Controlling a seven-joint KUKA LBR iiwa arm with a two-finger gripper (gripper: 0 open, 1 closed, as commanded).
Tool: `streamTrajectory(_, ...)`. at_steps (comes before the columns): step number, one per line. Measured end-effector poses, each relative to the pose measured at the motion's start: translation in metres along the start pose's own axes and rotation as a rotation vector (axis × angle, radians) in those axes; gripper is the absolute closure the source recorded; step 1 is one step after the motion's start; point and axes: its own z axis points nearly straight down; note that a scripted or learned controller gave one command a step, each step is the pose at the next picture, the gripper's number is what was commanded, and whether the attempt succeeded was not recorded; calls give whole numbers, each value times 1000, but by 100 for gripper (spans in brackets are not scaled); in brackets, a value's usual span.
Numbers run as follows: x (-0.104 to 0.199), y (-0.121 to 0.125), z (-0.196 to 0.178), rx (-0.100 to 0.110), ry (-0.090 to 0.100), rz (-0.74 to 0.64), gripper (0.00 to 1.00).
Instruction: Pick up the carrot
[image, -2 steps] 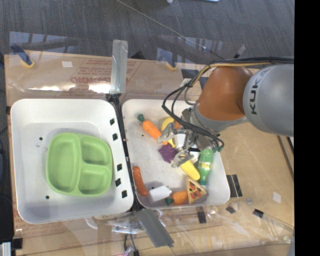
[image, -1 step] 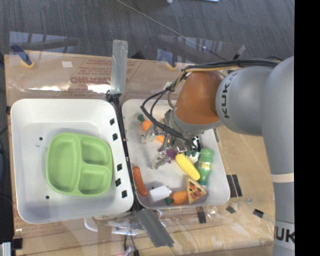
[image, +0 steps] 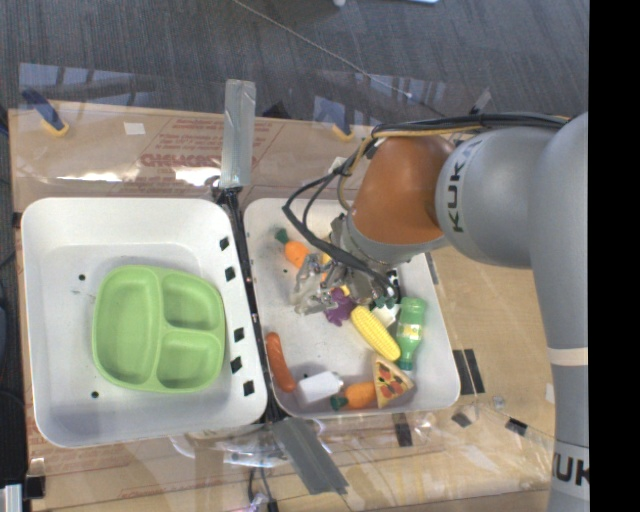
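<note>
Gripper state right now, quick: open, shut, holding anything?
Gripper: cannot be told; it is low in the right bin among the toys, beside the purple toy.

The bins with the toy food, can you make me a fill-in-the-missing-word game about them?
1. The green plate lies in the ____ bin.
2. The corn is colored ____.
3. The pizza slice lies in the same bin as the ____ bottle.
4. The band above the arm's wrist is ____.

Missing words: left; yellow; green; orange
</note>
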Motion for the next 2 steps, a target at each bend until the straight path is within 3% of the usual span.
streamTrajectory(1,-11,94,-94,0,-10,-17,100)
streamTrajectory(2,-50,48,-148,4,-5,-70,100)
